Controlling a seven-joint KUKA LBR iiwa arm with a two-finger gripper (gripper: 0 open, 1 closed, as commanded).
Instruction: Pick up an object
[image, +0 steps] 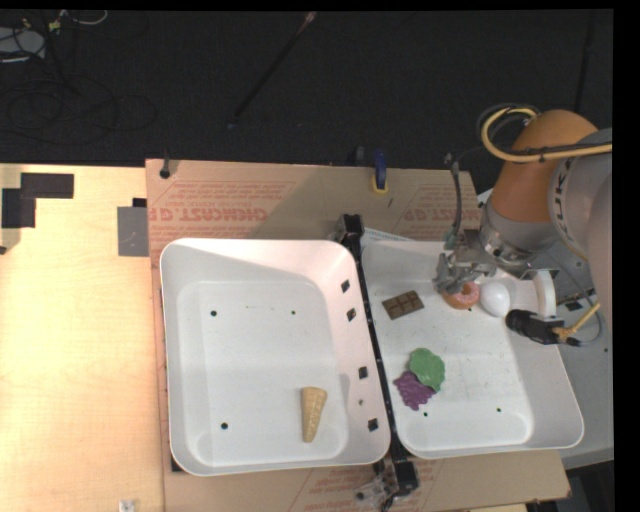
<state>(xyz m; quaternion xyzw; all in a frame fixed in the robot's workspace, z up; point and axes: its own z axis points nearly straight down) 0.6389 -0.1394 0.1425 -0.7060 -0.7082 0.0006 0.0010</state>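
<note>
Over the right bin (540, 425) my pincer (458, 272) hung low at the far end, right above a small pink-orange object (463, 296) beside a white ball (495, 298); whether it was open or closed I could not tell. Those 2 things sat touching, so I judged a descent might knock the ball away or nip both. A chocolate bar (403, 305) lay near.

- A grey robot arm (575, 215) with an orange band above the wrist is reaching in from the right side of the view.
- The wrist is bending downward and leftward.
- The pincer (455, 275) is hanging low at the arm's left end, its dark fingers pointing down; their spacing is too blurred to judge.
</note>
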